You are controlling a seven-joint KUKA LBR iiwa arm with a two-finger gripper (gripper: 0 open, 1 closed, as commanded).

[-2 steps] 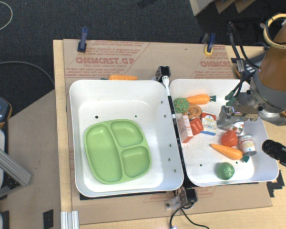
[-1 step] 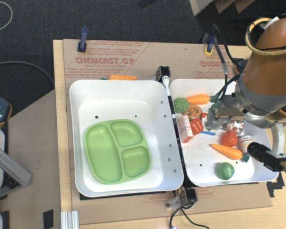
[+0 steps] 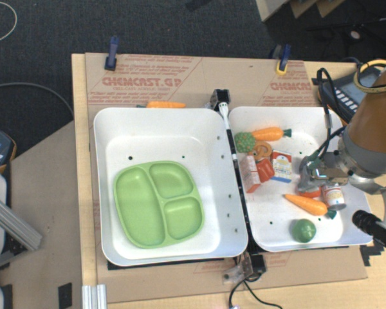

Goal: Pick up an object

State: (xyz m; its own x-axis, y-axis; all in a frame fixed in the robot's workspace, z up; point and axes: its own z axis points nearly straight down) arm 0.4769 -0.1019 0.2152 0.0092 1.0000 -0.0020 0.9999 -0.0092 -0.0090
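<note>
You see the gripper (image 3: 312, 176) low in the right bin (image 3: 257, 240), just above a carrot (image 3: 305, 203). Its grip can't be told; nothing looks lifted, so picking remains.

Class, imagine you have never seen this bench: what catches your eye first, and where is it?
The green divided plate stands out first, lying alone in the left bin. Next comes the heap of toy food in the right bin: two orange carrots, a green ball near the front edge, and small packets in the middle. The grey arm with its pincer reaches over that heap from the right.
</note>
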